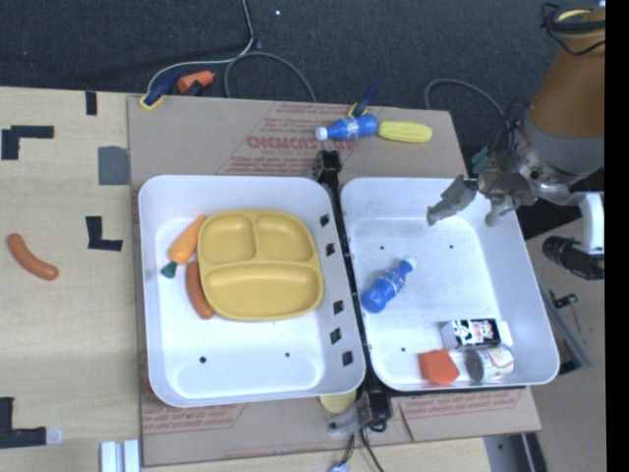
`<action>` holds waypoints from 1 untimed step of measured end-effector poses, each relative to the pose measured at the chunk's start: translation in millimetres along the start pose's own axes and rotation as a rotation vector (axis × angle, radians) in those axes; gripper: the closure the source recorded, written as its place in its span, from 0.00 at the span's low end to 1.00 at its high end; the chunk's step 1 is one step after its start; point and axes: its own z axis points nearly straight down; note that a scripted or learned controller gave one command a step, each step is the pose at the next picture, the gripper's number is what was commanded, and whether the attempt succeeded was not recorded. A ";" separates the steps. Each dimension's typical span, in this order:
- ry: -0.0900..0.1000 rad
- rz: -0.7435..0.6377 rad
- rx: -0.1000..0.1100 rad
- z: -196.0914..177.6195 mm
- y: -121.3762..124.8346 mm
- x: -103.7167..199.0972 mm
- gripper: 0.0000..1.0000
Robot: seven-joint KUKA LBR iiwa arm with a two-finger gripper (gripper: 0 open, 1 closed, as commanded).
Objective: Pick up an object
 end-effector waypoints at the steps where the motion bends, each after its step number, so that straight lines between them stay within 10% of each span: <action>1: 0.003 -0.002 0.012 109.1 19.7 30.8 0.00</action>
